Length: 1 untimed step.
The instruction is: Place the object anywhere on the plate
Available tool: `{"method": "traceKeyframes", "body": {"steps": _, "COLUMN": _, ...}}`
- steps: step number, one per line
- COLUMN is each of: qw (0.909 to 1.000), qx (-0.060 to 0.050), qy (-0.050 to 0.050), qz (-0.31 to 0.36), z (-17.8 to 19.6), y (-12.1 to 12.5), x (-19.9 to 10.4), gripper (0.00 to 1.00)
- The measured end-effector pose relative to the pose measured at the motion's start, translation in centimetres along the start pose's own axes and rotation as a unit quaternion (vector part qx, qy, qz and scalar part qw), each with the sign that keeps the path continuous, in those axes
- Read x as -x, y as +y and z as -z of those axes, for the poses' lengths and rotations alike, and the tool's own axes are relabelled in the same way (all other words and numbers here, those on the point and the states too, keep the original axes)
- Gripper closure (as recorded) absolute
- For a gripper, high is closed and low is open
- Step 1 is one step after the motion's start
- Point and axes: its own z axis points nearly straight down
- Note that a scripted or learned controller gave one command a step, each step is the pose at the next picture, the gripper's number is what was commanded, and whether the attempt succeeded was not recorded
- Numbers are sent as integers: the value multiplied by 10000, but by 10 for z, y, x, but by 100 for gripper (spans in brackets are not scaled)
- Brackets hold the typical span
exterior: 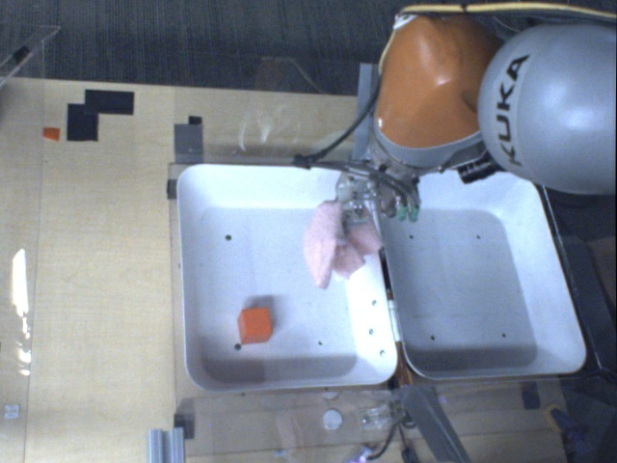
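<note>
jaws (pixel 361 222) clamped on pink cloth (pixel 328 244), dangling over left bin (pixel 207 258) | orange block (pixel 255 325) sitting bottom-left in it

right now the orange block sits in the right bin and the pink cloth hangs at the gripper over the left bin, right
Not quite: in the camera view the orange block sits in the left bin, not the right bin. The pink cloth does hang at the gripper over the left bin.
</note>
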Motion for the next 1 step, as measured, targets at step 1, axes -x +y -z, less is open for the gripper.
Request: {"method": "traceKeyframes", "body": {"steps": 1, "qw": 10000, "qx": 0, "qy": -2, "qz": -1, "z": 0, "y": 0, "x": 0, "gripper": 0}}
